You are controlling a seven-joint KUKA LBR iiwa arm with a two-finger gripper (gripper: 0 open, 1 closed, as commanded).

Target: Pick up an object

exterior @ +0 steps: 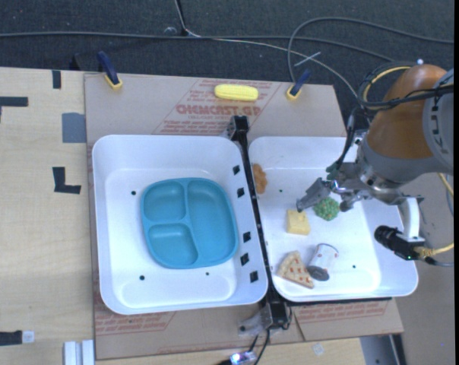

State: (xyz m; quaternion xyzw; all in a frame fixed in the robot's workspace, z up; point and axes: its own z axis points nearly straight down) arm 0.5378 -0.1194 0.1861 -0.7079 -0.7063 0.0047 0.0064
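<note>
My gripper [326, 201] hangs over the broccoli [327, 208] in the right bin [366, 276], jaws spread around it. The cheese [297, 222] lies just beside; closing off-centre, I think, could squirt the broccoli away or nudge the cheese.

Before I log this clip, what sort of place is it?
Probably a robot lab bench for pick-up trials. Two clipped-together white bins sit on cardboard, one holding a blue divided plate, the other toy food such as broccoli, with the arm and cables around.
</note>
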